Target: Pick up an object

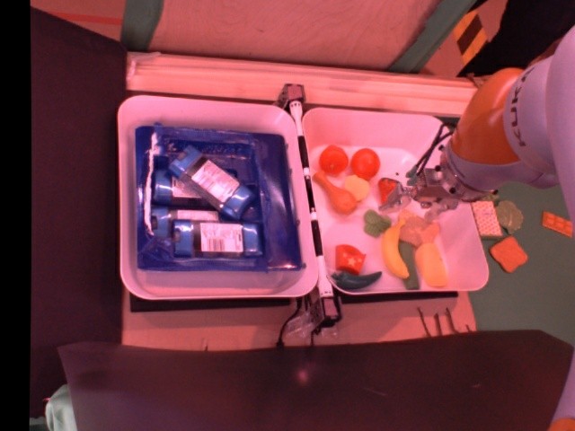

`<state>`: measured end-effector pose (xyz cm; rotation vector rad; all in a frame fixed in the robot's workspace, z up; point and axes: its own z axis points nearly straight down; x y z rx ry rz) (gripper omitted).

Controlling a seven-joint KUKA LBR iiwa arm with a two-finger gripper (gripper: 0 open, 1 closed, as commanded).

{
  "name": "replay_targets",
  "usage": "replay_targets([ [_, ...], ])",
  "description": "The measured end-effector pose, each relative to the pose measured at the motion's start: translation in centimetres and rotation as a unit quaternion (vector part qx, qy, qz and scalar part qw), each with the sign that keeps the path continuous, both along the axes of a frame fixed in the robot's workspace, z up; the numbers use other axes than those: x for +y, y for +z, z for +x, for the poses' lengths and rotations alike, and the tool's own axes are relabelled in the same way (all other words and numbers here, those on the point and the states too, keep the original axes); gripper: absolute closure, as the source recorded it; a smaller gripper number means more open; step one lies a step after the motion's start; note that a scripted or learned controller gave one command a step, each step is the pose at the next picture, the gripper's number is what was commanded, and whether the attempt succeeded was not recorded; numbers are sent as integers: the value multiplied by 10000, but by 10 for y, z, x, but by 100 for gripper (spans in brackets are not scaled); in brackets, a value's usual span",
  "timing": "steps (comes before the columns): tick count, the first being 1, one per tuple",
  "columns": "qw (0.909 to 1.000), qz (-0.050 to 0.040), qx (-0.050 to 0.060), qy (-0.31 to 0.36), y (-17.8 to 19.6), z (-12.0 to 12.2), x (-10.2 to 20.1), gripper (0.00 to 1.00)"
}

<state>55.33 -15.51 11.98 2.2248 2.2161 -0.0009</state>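
Tabletop bearing two shallow white bins: left bin holds blue bottles on blue liner; right bin holds plastic toy food, yellow banana at centre, two red tomatoes at 11 o'clock. Claw hovers at 2 o'clock above pale toy piece; finger state cannot be told.

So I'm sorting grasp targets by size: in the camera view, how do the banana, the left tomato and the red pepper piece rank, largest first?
1. Banana, clearly the largest, long and curved.
2. Left tomato and red pepper piece: they look about alike, so I won't rank them.
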Motion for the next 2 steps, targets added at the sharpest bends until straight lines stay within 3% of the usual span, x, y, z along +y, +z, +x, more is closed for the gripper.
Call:
replay_targets([
  [1, 9999, -43, -117, -3, -11, 6, -4, 0],
  [2, 9999, -47, -150, -20, 0, 8, -4, 100],
])
